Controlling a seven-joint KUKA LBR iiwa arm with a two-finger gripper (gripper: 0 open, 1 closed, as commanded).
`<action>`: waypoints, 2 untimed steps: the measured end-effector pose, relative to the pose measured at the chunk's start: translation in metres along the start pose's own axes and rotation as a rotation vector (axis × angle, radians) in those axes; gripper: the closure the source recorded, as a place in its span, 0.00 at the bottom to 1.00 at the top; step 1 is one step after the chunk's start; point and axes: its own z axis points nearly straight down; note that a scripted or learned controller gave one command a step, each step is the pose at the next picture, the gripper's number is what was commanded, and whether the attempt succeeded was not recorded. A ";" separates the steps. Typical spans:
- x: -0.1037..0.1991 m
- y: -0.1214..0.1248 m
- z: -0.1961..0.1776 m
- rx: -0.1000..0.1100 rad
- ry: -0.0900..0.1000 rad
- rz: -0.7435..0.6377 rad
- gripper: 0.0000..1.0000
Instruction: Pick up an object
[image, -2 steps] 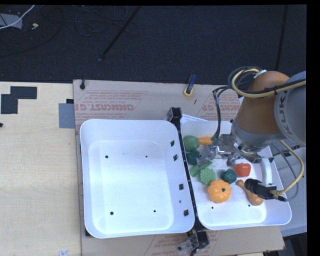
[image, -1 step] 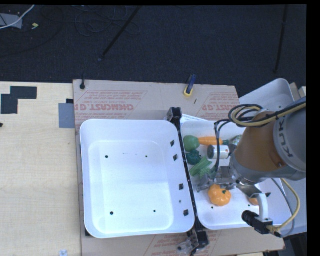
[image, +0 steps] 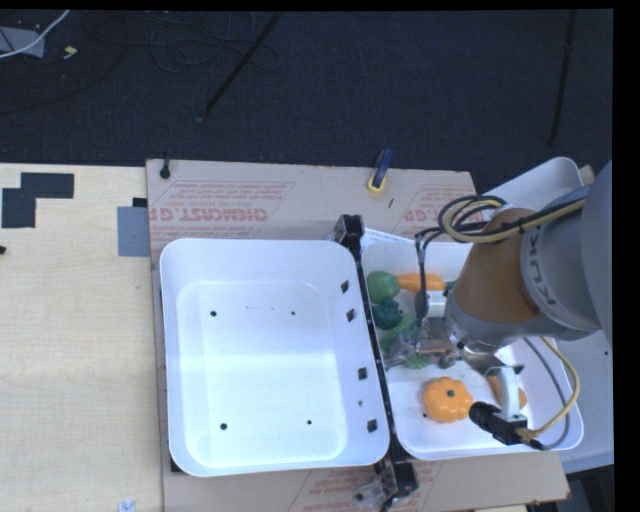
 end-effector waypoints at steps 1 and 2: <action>-0.001 -0.002 -0.011 0.005 0.002 0.006 1.00; 0.054 0.031 -0.107 -0.008 0.001 -0.006 1.00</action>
